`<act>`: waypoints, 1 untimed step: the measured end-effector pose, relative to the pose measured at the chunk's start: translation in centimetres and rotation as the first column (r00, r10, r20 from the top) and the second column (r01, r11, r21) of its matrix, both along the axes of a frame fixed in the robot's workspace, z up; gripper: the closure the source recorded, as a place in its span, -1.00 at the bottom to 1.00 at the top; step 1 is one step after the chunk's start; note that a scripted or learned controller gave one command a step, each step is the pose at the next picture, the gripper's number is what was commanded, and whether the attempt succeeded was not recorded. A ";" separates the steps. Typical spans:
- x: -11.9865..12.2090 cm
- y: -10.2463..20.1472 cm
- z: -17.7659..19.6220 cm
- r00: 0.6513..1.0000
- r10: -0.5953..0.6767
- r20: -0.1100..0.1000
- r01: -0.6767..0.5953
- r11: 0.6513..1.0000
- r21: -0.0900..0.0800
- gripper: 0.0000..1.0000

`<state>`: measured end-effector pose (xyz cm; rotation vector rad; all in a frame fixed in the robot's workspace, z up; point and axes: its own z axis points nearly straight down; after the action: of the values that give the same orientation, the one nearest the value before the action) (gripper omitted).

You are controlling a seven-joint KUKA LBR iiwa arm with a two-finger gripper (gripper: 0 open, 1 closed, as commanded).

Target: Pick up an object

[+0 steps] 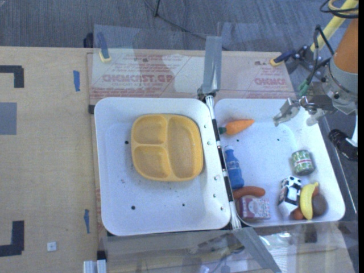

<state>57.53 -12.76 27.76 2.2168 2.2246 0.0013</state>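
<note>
The right bin (267,141) holds an orange carrot (238,126) at its upper left, a blue bottle (233,168) along its left wall, a red sausage (249,191), a reddish packet (255,208), a small green-labelled can (302,161), a black-and-white carton (290,190), a yellow banana (307,200) and a brown item (319,205). My gripper (298,112) hangs over the bin's upper right corner, open, with nothing between its fingers. It is well above and to the right of the carrot.
The left bin (114,203) holds a yellow divided plate (167,147). A taped cardboard sheet (148,75) lies behind both bins. Cables and the arm's orange band (347,44) crowd the upper right. Wooden bench top (40,152) spreads to the left.
</note>
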 end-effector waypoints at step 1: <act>3.6 2.1 -15.7 0.999 0.049 -0.001 -0.049 0.999 0.000 -1.00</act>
<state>61.13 -10.63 12.07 2.1619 2.2794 0.0006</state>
